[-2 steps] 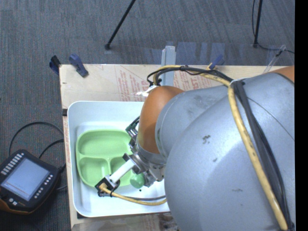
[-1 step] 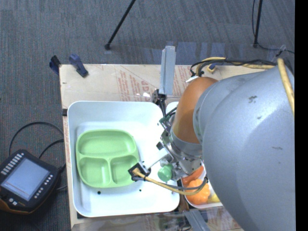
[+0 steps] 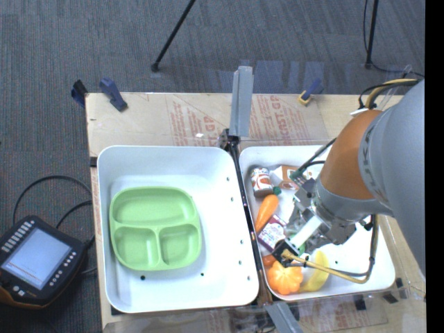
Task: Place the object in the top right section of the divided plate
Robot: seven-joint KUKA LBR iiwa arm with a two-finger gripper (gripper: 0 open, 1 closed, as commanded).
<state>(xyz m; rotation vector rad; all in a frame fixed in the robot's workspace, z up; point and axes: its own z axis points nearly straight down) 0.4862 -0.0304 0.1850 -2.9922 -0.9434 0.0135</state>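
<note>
Grey carpet around a plywood surface (image 3: 173, 116) bearing two white bins. Left bin (image 3: 208, 165): green divided plate (image 3: 156, 227), every section bare. Right bin (image 3: 350, 252): carrot (image 3: 267, 212), purple packet (image 3: 272, 231), pumpkin (image 3: 286, 277) and yellow fruit (image 3: 318, 269) crowded together, the object somewhere among them. Hand (image 3: 298, 231) low beside the purple packet; grip state impossible to tell. Nothing visibly held. Seemingly left to do: picking, carrying across, setting down.
</note>
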